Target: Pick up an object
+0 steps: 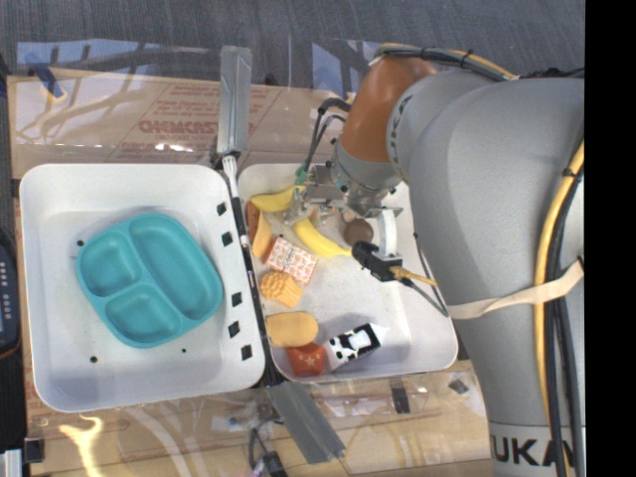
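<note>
The grey arm with its orange band (383, 102) reaches down into the right bin (422, 331). My gripper (316, 193) is low over the bin's far end, right among two yellow bananas: one (270, 202) to its left and one (320, 238) just in front of it. Beside that second banana lies a brown round piece (357, 231). Nearer the front lie a pink checkered block (292, 258), a yellow corn piece (279, 287), an orange-tan bun (292, 327), a red piece (307, 360) and a black-and-white cow toy (355, 345).
The left bin (60, 366) holds a teal divided plate (149, 278). A ridge with black clips (238, 266) separates the two bins. The arm's bulk covers the right bin's right side. Cardboard (149, 117) lies behind the bins.
</note>
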